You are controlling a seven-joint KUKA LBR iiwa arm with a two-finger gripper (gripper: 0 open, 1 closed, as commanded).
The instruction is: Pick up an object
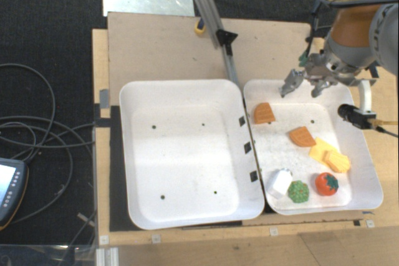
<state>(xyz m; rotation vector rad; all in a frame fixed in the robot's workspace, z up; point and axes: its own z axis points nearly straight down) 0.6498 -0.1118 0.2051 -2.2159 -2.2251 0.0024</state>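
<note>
So the gripper (303, 84) is hanging over the far edge of the right bin (374, 191), up near its back rim, and its two fingers are spread apart with nothing between them. The arm (365, 22) comes in from the right, grey with that orange section up top.

All the stuff to pick is sitting in the right bin. There's an orange wedge piece (264, 113) near the back left corner, closest to the claw but clearly apart from it. Another orange piece (302, 136) lies more toward the middle. Just beside that, toward the right wall, is a yellow chunk (330, 157), maybe two pieces overlapping, hard to say from this angle. Along the near side there's a white block (280, 182), a green bumpy thing (298, 191) touching or almost touching it, and a red tomato-looking one (326, 184) just to the right.

The left bin (134, 134) sits right alongside, the two rims touching down the middle. A grey pole (206, 3) slants across the bench behind them.
</note>
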